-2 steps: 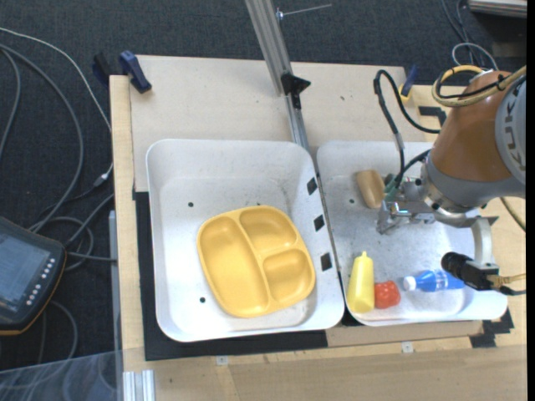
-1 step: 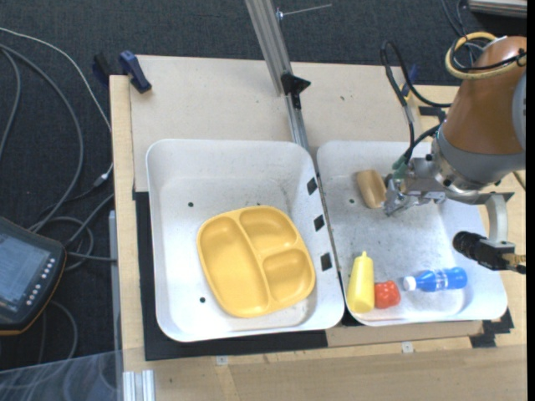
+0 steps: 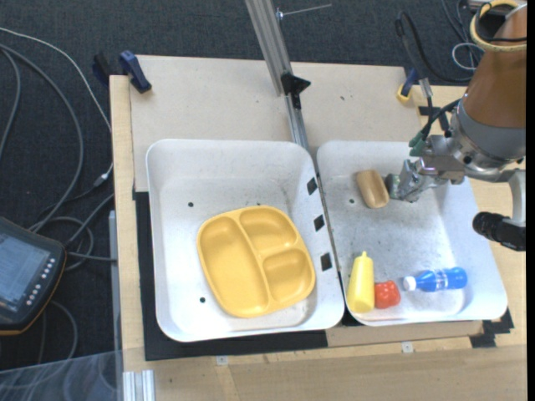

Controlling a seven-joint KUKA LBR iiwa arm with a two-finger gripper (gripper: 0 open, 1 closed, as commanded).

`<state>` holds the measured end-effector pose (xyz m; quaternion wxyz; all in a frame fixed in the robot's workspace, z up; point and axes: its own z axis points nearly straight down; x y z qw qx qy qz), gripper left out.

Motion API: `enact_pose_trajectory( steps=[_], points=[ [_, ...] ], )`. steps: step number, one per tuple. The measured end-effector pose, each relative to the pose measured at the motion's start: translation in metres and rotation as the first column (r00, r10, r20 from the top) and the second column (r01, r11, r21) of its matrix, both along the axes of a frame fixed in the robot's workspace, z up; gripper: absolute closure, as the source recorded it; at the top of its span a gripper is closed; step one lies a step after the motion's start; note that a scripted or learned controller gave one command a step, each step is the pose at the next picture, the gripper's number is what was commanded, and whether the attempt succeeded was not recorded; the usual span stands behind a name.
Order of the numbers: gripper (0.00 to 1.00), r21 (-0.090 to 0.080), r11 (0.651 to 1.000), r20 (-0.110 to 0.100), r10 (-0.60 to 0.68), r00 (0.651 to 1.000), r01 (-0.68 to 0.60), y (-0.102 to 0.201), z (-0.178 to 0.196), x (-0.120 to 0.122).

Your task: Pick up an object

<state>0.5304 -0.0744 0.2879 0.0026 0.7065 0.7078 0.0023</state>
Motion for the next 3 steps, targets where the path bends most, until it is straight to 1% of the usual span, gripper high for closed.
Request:
enact_pose_trajectory(
  steps=[1, 3],
  points=[
    [1.00, 0.003, 1.000, -0.009, 0.005, 1.000, -0.004, 0.053, -0.003, -0.016],
    [1.00, 0.003, 1.000, -0.012, 0.004, 1.000, -0.004, 0.142, -0.044, -0.028]
  ],
)
